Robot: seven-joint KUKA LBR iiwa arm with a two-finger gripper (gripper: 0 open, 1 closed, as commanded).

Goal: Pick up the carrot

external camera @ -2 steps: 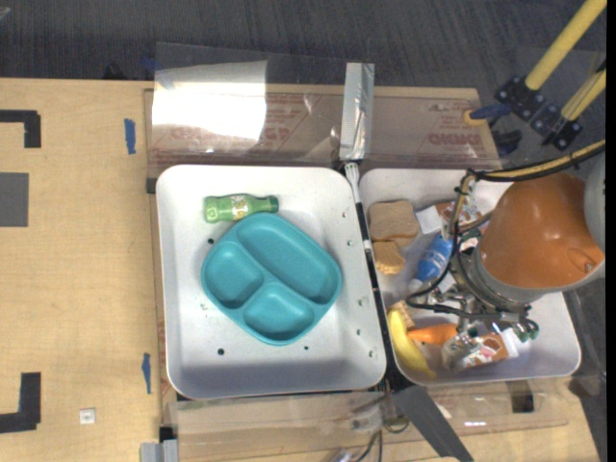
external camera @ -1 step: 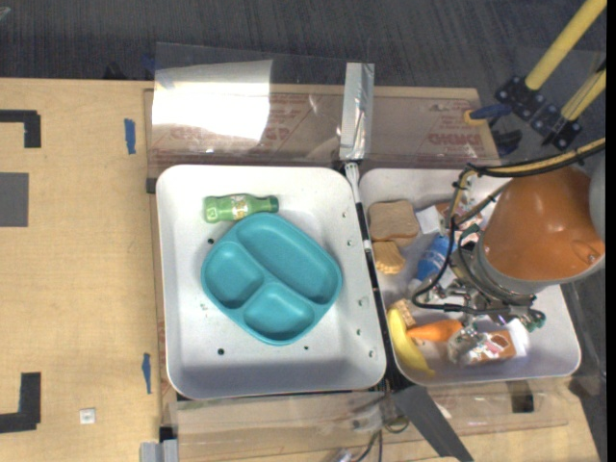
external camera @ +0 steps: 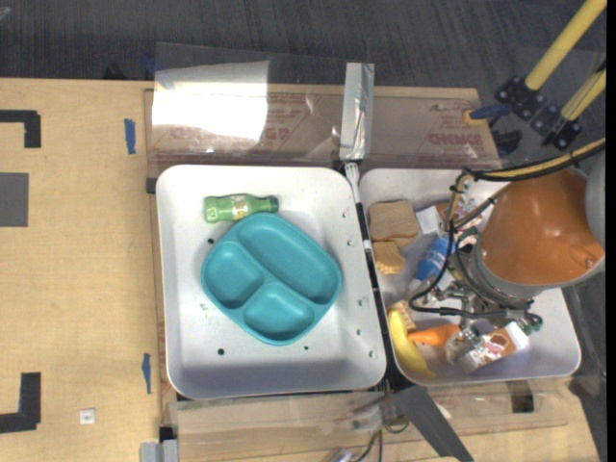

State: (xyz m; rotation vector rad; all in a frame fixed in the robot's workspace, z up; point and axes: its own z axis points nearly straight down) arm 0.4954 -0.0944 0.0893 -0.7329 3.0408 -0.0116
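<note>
Orange tapered carrot lies beside curved yellow banana, under claw.

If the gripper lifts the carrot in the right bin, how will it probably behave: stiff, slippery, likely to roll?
The carrot looks like a smooth, glossy toy, so it is probably stiff and somewhat slippery. Its rounded, tapered shape suggests it may roll if nudged. It lies close against the banana under the gripper, so that neighbour may shift too.
</note>
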